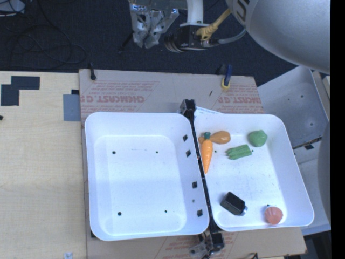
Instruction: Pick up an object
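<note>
Five objects wait in the right bin [291, 198]; my gripper [152, 26] hangs high, carrying nothing, so I descend squarely over the black block [233, 203].

In the right white bin [291, 188] lie an orange toy carrot [206, 154], an orange-yellow lump [220, 137], a green ball [257, 138], a green pod [239, 152], a black block [233, 203] and a pink ball [273, 215].
</note>
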Robot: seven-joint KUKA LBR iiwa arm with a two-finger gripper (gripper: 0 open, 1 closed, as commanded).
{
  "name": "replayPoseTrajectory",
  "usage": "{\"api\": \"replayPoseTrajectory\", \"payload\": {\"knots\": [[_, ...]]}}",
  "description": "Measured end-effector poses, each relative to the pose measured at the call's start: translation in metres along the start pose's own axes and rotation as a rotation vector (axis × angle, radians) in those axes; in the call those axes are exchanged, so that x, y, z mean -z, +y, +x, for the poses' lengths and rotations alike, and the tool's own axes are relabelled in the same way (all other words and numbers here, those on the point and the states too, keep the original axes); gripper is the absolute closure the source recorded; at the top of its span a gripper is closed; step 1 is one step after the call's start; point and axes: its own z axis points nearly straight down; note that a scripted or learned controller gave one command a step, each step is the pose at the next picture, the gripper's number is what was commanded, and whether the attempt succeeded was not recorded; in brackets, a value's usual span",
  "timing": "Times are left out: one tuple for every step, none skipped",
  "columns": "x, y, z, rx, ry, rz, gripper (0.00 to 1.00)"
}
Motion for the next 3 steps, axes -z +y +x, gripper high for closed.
{"api": "replayPoseTrajectory", "payload": {"knots": [[0.0,-0.06,-0.003,-0.002,-0.002,0.006,1.0],[0.0,-0.063,-0.003,-0.002,-0.002,0.005,1.0],[0.0,-0.014,-0.002,-0.004,-0.001,0.0,1.0]]}}
